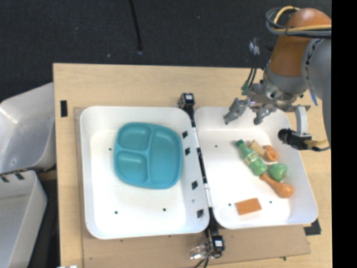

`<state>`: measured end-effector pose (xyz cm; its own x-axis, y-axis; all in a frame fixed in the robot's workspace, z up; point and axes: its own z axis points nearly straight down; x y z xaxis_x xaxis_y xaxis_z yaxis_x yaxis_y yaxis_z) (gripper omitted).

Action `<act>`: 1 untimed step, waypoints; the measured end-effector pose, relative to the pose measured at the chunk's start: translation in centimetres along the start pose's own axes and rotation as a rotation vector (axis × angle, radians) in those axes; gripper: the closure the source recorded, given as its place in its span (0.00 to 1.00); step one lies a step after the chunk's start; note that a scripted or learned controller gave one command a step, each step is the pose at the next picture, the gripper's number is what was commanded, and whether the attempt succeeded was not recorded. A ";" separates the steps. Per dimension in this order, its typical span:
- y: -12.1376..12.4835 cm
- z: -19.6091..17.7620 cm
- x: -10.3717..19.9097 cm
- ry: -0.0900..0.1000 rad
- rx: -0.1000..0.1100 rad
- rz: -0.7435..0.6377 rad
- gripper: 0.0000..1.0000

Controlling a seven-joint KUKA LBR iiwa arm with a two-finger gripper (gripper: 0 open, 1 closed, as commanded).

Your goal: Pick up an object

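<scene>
On the worktop (67, 82) two white bins stand side by side. The left bin (100, 216) holds a teal divided plate (148, 154). In the right bin (223, 161) lie a green bottle (251, 159), an orange carrot-shaped toy (276, 185) and, nearer, an orange flat block (248, 206). The hand (248, 113) hangs open above the far part of the right bin, apart from the objects, with nothing between its fingers.

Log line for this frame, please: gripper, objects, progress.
gripper: open, above right bin's far edge, holding nothing | toys: clustered in right bin | teal tray: left bin | pick: not yet done
</scene>
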<state>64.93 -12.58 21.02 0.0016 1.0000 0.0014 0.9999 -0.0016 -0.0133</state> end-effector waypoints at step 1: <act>0.3 -1.0 0.0 -0.001 -0.015 -0.002 0.00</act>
<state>65.20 -12.55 21.97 -0.0006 1.0000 0.0006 1.0000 0.0006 0.0018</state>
